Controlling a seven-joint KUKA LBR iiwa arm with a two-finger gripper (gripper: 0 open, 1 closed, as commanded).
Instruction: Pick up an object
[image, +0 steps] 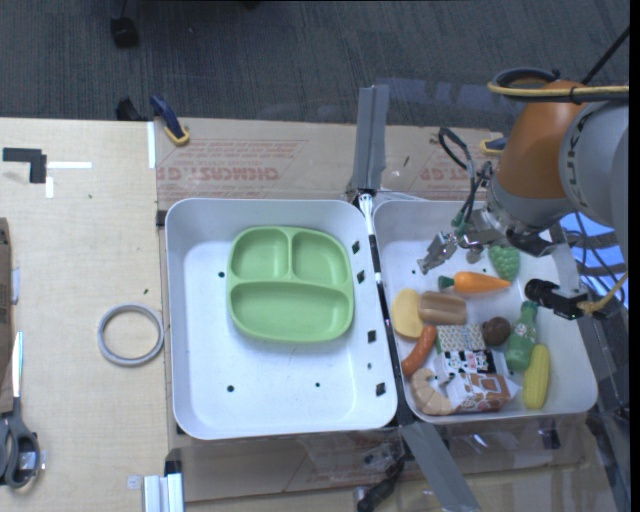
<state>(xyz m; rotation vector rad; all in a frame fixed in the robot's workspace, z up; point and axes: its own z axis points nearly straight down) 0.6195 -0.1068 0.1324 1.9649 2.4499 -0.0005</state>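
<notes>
One carrot (481, 283) just below-right gripper (440, 250).

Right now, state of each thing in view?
gripper: above right bin, nothing between fingers
green divided plate: upright in left bin
toy carrot: lying flat, right bin
toy corn: lying at right wall
tape roll: flat on bench

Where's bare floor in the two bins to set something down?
Left bin: free floor in front of the green plate, and a strip along its left. Right bin: bare only at the back-left corner, left of the claw. Crowded from the carrot forward to the corn.
</notes>
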